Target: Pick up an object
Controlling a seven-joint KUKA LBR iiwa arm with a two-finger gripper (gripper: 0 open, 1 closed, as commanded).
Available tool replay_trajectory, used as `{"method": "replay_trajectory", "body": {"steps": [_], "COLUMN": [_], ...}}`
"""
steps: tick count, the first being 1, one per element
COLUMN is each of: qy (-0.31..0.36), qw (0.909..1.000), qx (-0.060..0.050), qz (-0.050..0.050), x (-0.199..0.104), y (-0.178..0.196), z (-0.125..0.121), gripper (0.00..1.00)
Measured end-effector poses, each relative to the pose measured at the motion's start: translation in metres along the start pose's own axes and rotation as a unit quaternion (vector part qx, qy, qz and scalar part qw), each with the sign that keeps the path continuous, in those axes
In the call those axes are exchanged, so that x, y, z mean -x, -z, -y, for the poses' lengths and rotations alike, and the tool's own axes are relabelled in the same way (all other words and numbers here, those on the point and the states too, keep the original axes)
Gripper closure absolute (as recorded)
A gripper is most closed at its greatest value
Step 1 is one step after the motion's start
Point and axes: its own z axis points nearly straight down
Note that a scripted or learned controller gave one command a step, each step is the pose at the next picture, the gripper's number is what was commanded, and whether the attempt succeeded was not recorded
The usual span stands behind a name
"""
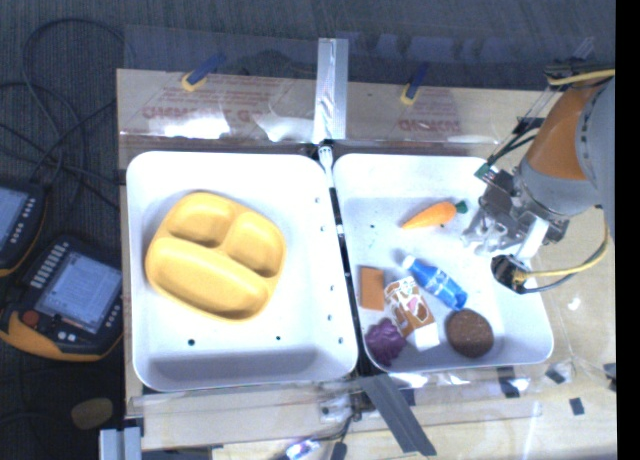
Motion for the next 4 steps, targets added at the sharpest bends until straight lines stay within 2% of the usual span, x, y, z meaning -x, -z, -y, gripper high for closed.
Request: {"method": "replay_trajectory", "body": {"steps": [1, 2, 3, 4], "qy": [-0.134, 0.005, 0.01, -0.016], "qw": [0.991, 1.0, 0.9999, 0.9999], "qx": [0.002, 0.002, -0.001, -0.003], "qz": [0.002, 0.002, -0.003, 0.003], "x": [-0.042, 0.024, 0.015, -0.086], "y": [0.023, -0.026, -0.026, -0.047], "z": [0.001, -0.015, -0.013, -0.056], "gripper": [1.0, 1.0, 0.0, 0.0]}}
